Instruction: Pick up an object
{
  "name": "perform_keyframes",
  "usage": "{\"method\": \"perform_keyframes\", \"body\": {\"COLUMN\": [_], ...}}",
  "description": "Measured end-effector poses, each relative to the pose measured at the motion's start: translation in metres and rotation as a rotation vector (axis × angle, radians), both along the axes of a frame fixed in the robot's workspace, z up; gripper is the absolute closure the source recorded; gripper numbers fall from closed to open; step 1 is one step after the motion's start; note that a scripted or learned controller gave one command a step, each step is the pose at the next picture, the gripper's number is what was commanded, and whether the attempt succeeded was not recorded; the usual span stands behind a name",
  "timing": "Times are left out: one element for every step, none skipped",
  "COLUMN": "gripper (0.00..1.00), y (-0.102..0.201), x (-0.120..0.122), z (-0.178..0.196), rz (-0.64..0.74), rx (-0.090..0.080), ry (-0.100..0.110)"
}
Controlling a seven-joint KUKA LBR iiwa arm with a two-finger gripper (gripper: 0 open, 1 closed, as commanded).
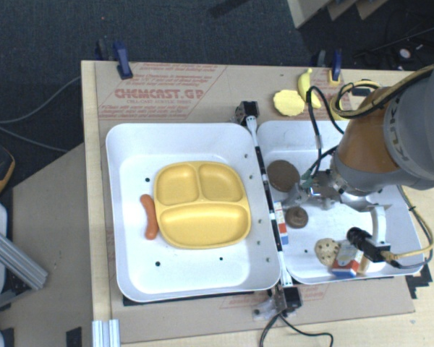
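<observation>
A: Camera view, looking down at a slant on both white bins. In the left bin (130, 266) sits a yellow divided plate (201, 204), three compartments, and just beside its left edge lies a small orange-red toy sausage (150, 216), apart from the arm entirely

B: And the arm (390, 143) comes in from the right, grey with that orange band, hanging over the right bin (304, 272)

A: Its gripper (312, 191) is low, near the bin's left half. How far the pincer is spread, I cannot tell; nothing shows clamped in it

B: What lies around it?

A: A brown round disc (282, 174) just left of the gripper, a smaller dark brown round piece (296, 217) below it. Further down, a speckled cookie-like piece (325, 249) touching a clutter with a blue and red object (345, 267)

B: Beyond the bin?

A: Two yellow toy pieces (289, 103) on the bench (94, 194), near a blue clamp (335, 63)
</observation>
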State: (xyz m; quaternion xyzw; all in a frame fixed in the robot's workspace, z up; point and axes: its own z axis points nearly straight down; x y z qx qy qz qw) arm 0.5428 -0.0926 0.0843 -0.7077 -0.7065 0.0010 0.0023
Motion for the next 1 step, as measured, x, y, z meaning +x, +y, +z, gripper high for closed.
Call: {"method": "perform_keyframes", "body": {"gripper": [0.00], "y": [-0.0015], "x": [-0.0355], "z": [-0.0001], "rz": [0.000], "rx": [0.000], "ry": [0.001]}}
